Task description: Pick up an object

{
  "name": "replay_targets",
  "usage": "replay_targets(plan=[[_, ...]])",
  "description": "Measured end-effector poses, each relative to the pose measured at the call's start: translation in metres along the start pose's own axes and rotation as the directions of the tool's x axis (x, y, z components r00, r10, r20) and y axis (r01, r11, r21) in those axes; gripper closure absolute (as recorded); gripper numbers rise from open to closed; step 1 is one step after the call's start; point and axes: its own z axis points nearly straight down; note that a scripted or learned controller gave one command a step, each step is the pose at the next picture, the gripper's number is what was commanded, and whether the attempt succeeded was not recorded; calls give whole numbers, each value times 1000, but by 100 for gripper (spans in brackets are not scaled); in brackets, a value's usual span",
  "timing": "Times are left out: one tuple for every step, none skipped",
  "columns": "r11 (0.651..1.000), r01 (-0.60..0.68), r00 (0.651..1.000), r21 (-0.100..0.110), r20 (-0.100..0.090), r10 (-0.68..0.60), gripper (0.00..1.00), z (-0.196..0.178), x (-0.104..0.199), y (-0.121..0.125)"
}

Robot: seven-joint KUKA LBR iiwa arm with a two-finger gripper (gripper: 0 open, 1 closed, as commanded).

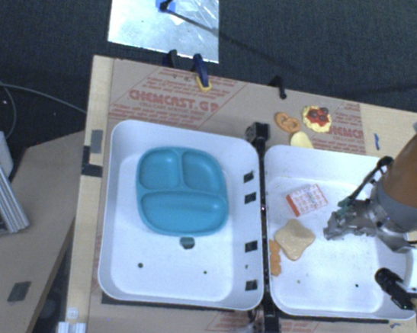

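Just left of the gripper (336,229) — tan bread slice (294,238), untouched. Approach stage, probably; needs shifting over and down. Jaw state: can't tell.

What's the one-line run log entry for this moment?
gripper: low in right bin | nearest: tan bread piece, apart | red card: untouched | blue plate: left bin
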Motion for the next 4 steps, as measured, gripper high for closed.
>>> replay_targets(plan=[[1000, 9, 1000, -4, -2, -9, 100, -26, 101, -14], [1000, 1, 1000, -8, 1, -1, 100, -36, 95, -12], [1000, 3, 1000, -11, 1, -3, 100, -47, 95, -11], [1000, 7, 1000, -4, 0, -7, 100, -24, 157, 7]])
